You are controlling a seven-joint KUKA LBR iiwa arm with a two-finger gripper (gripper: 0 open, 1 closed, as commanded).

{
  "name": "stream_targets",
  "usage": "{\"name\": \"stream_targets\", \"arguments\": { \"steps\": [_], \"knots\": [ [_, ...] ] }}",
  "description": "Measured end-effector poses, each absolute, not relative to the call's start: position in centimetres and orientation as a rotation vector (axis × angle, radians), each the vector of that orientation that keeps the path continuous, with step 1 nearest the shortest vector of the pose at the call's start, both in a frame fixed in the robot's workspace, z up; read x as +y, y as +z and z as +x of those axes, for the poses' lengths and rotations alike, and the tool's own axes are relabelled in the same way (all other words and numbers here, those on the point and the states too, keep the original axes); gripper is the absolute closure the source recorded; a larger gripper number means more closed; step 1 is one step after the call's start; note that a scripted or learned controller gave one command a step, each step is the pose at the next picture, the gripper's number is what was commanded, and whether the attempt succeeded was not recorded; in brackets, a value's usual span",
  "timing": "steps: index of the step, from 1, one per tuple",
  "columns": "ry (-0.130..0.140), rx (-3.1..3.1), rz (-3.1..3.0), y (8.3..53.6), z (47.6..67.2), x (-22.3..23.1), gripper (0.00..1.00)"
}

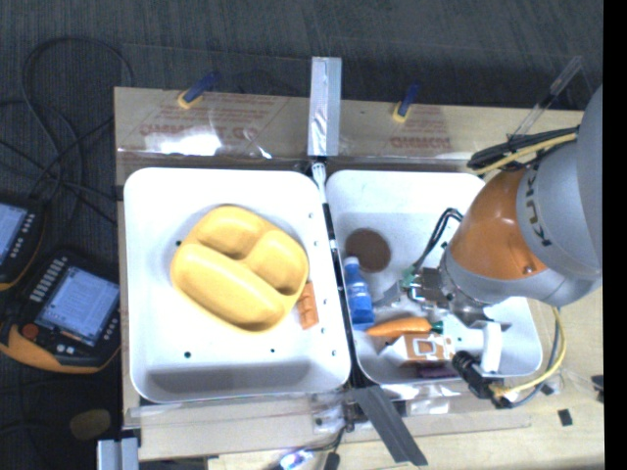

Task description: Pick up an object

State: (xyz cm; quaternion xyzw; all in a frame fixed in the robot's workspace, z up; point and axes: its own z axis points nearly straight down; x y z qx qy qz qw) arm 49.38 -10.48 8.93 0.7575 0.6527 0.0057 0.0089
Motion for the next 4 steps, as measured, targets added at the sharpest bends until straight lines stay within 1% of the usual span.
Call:
{"name": "stream_targets", "arguments": {
  "steps": [1, 2, 3, 4],
  "knots": [
    [-0.005, 2.352, 2.090, 16.9, 48.3, -16.7, 0.00],
    [0.000, 2.332, 2.097, 8.7, 50.9, -11.5, 0.00],
    [-0.005, 2.502, 1.910, 13.0, 54.9, -10.4, 0.00],
    [0.007, 2.196, 2.234, 8.8, 52.6, -11.1, 0.00]
  ]
}}
